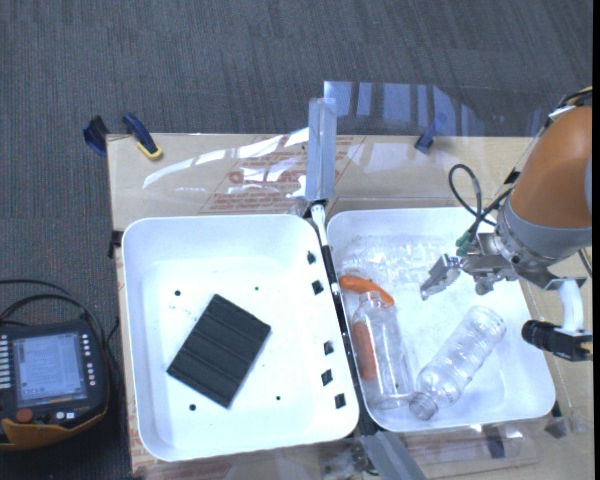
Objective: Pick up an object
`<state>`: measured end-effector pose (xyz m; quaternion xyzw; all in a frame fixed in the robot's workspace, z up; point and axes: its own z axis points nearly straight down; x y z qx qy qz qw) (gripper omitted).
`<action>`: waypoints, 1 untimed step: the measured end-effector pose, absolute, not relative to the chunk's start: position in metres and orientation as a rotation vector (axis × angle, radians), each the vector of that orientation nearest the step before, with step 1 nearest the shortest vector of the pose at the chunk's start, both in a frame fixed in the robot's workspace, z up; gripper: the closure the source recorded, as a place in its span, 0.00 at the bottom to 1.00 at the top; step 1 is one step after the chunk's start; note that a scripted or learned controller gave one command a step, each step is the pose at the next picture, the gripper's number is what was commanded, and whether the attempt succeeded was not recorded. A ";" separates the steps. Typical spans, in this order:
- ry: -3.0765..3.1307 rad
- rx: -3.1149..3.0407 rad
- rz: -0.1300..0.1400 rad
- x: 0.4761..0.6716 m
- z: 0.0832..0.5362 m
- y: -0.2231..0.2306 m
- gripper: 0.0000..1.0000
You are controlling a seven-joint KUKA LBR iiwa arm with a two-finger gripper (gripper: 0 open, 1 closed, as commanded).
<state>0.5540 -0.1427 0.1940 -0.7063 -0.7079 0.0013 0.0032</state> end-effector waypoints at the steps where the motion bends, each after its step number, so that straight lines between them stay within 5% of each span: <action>1: -2.234 -2.200 0.005 0.577 0.099 -0.117 0.00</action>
